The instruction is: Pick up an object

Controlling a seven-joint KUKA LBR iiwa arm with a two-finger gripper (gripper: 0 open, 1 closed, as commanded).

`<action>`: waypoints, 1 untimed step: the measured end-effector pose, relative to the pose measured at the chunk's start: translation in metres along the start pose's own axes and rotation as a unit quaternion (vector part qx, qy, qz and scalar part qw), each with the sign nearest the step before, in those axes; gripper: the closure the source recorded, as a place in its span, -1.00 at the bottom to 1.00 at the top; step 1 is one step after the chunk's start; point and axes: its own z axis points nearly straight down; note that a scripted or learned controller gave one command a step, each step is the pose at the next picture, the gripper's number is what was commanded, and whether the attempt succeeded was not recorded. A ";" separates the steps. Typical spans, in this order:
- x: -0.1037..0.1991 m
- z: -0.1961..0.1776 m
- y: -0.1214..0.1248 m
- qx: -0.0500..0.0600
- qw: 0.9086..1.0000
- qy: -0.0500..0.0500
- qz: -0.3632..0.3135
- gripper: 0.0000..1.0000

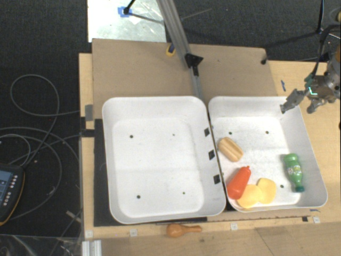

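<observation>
A brown cardboard sheet (138, 68) covers the bench (277, 239) under the bins. An orange pear-shaped toy (183, 229) lies on the bench's near edge, outside the bins. Black cables (32, 143) loop across the dark floor on the left, near a handheld pendant (9, 192). A grey pole (173, 20) slants down toward the bins.

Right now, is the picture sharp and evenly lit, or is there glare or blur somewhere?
Camera view: light is soft and even, shadows faint; the white bins look bright and slightly washed out; the green bottle and red bottle are a little soft; the gripper at the right edge is blurred.
</observation>
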 end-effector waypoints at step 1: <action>0.000 -0.002 0.001 -0.001 1.000 -0.001 -0.001 -1.00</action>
